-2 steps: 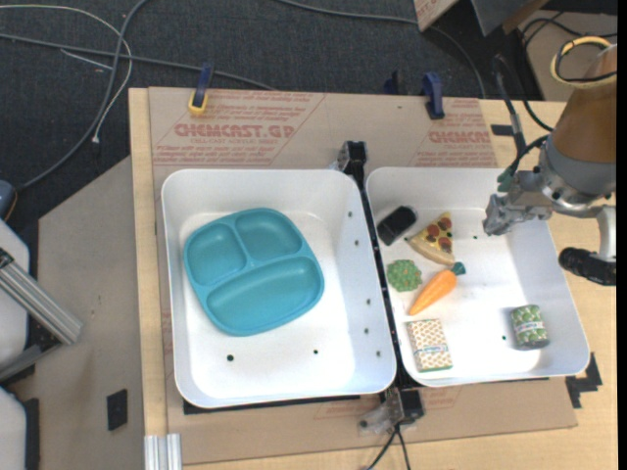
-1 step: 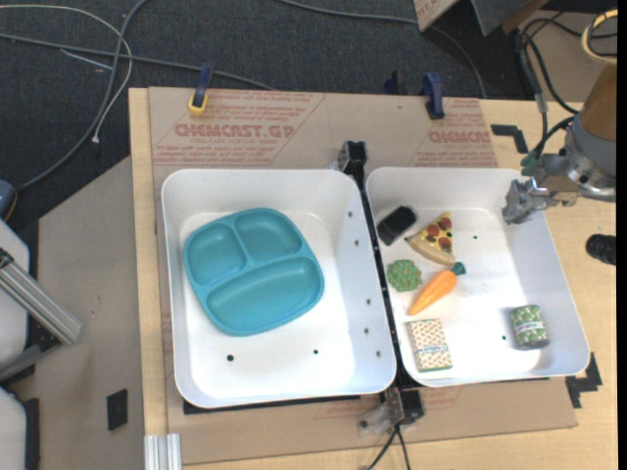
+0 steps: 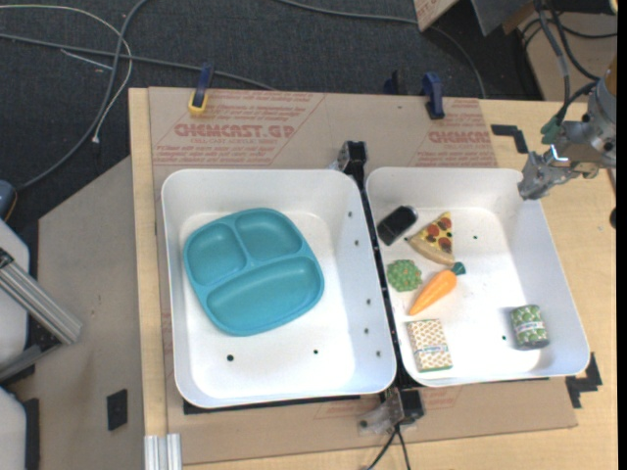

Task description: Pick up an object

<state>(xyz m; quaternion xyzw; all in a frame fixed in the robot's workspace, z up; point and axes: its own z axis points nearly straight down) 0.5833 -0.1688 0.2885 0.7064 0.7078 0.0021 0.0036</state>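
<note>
The right bin [image 3: 549, 262] holds a black block [image 3: 396, 224], a pizza slice [image 3: 434, 236], a green broccoli piece [image 3: 403, 275], an orange carrot [image 3: 434, 291], a patterned cracker box [image 3: 429, 345] and a green can [image 3: 528, 326]. My gripper [image 3: 537, 182] hangs above the bin's far right corner, well apart from all of them. Nothing is seen between its fingers. A teal divided plate [image 3: 255, 270] lies in the left bin [image 3: 186, 213].
The two bins sit side by side on a cardboard sheet [image 3: 294, 125] held by a yellow-and-blue clamp [image 3: 202, 88] and a blue clamp [image 3: 432, 94]. A black divider bracket [image 3: 353, 155] stands between the bins. Cables lie on the dark floor beyond.
</note>
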